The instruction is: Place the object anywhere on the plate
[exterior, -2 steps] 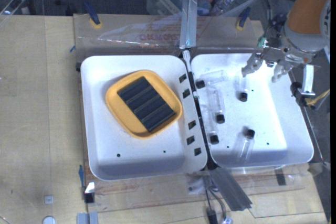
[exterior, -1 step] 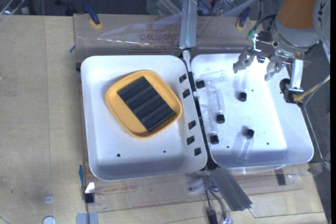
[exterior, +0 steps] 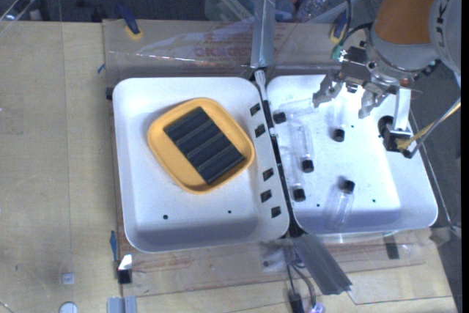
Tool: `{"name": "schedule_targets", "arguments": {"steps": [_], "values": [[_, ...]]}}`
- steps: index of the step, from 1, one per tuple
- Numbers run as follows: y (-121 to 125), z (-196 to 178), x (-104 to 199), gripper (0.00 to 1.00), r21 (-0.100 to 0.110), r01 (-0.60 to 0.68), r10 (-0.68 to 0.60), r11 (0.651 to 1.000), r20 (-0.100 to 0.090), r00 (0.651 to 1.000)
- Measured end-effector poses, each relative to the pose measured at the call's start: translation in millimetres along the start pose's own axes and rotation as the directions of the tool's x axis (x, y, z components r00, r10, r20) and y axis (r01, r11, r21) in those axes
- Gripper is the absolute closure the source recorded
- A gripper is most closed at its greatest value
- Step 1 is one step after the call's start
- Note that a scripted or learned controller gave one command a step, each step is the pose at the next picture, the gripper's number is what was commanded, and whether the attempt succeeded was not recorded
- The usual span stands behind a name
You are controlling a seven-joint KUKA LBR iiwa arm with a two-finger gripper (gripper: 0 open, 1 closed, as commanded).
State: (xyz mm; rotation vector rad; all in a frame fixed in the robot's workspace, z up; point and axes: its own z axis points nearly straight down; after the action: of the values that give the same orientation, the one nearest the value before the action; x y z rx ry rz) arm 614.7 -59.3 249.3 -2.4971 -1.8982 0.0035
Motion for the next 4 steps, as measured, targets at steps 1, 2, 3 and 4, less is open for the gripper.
{"name": "schedule_targets", "arguments": {"steps": [1,2,3,4], "values": [[-13,7,18,0.00,0.001,-0.034,0.034,0.999,0.000,0.999],[-13,7,13,0.00,0.000,-0.081,0.081,0.997,0.000,0.997],[-17,6,19,0.00,0.000,-0.023,0.023,1.000,0.001,1.000],[-14,17,16,0.00,0.002,-0.063,0.063,0.998,0.001,0.998]]}}
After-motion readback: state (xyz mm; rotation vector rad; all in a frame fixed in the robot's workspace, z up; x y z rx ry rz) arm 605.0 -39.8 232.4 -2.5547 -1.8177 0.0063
